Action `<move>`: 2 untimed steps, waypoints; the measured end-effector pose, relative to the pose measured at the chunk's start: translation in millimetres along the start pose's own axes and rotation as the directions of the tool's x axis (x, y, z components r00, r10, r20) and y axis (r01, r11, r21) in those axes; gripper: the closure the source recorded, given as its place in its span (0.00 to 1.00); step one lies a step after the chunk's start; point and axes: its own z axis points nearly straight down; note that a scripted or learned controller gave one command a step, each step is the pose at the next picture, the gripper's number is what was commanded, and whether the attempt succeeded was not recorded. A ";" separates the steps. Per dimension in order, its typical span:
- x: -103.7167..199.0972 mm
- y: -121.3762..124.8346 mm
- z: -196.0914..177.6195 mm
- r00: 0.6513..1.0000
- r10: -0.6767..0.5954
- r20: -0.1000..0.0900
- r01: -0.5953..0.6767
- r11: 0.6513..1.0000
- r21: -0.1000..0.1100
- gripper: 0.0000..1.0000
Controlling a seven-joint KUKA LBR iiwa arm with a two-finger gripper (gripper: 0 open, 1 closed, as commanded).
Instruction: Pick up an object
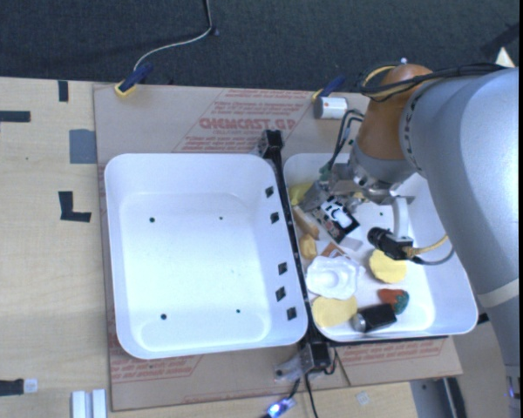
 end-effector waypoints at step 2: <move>0.6 14.4 0.3 1.000 -0.001 -0.002 0.001 1.000 0.001 0.00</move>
